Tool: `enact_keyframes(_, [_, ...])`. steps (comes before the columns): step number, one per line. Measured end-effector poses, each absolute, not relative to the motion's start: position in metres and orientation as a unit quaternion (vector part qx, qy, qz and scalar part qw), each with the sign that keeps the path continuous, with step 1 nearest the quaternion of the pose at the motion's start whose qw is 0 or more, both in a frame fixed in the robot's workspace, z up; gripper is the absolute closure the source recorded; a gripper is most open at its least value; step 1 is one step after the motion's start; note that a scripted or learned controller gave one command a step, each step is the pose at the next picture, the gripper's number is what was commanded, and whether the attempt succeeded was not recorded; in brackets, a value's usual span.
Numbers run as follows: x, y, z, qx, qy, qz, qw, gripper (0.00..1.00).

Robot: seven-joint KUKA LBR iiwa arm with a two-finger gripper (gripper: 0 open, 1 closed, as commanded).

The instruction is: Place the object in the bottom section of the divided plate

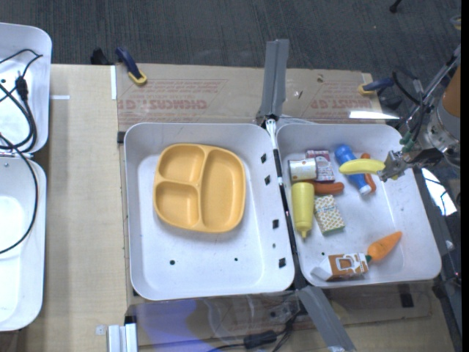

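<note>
Faintly, mirrored "CHEMICALS" lettering marks the cardboard (242,94).

Arm enters from right edge, wrist angled down-left. Gripper (396,166) low; finger state not discernible from this angle.

Dark grey carpet (183,13) lies beyond the pale wooden bench (80,196).
</note>
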State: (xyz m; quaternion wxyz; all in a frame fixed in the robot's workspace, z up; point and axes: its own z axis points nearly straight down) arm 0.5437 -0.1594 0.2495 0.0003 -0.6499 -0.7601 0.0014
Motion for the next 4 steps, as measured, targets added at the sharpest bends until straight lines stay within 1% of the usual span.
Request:
enact_keyframes(1, [0.588, -0.073, 0.230, -0.622, -0.783, 0.0010, 0.000, 1.00])
enact_keyframes(2, [0.594, -0.020, 0.196, -0.629, -0.777, 0.0015, 0.001, 1.00])
enact_keyframes(3, [0.577, 0.058, 0.238, -0.630, -0.777, 0.0010, 0.000, 1.00])
enact_keyframes(4, [0.577, 0.057, 0.238, -0.630, -0.777, 0.0013, 0.000, 0.00])
